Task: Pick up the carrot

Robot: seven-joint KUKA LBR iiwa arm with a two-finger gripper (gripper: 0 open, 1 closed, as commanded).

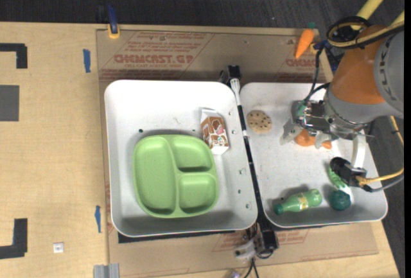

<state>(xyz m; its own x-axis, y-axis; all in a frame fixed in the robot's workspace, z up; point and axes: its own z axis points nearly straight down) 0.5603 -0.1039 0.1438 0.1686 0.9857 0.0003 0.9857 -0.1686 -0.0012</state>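
Note:
The carrot (304,139) is an orange piece lying in the right bin (276,161), near its upper right part. Most of it is covered by the gripper (302,126), which hangs directly over it at the end of the grey arm with its orange band (359,78). Orange shows on both sides below the gripper body. From this slanted view I cannot see whether the carrot sits between the jaws or just under them.
The right bin also has a round cookie (259,120), a green bottle (298,201) lying near the front, and green toy pieces (340,196) at the right. The left bin (122,142) holds a green divided plate (174,174) and a small carton (215,132). An orange clamp (304,43) sits at the board's far edge.

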